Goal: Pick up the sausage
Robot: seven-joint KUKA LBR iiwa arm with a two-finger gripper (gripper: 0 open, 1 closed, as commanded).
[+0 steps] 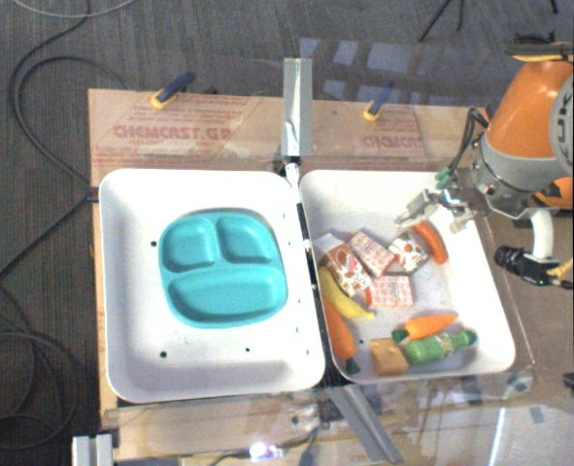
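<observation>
Over the far right corner of the right bin [311, 260], the pincer [432, 205] hangs with its fingers spread, gripping nothing. Just below it lies the sausage [430, 242], orange-red, slanted on the bin floor, apart from the fingertips. Beside the sausage sit small printed cartons [372, 252], then a banana [339, 296], a carrot [428, 325] and a green bottle [440, 346]. The left bin [121, 260] holds a teal divided tray [223, 267].

I see a teal divided tray [223, 265] in the white left bin [121, 289], an orange-red sausage [429, 242], yellow banana [340, 296], orange carrot [430, 326], green bottle [440, 346], red-and-white patterned cartons [371, 253], grey-and-orange arm [524, 124]
</observation>
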